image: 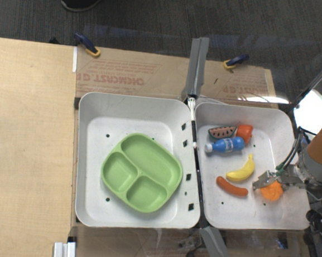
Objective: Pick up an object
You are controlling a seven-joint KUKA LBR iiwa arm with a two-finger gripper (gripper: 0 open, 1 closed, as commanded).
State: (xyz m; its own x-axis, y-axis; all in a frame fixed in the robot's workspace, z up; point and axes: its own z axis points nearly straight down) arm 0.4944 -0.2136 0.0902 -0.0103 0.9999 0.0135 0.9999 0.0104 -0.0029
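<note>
In the right bin [209, 213], at about four o'clock, the gripper [269, 184] seems closed around the orange object [273, 192]; the banana [242, 169] lies near, at ten o'clock from it.

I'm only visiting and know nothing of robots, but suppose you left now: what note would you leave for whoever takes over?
Pincer: low in the right bin, against the orange toy; whether it grips it I cannot tell.
Also in that bin: banana, sausage, blue bottle, watermelon slice.
Left bin: green divided plate.
Done: nothing visibly lifted.
Left: grasp one object and raise it.
</note>
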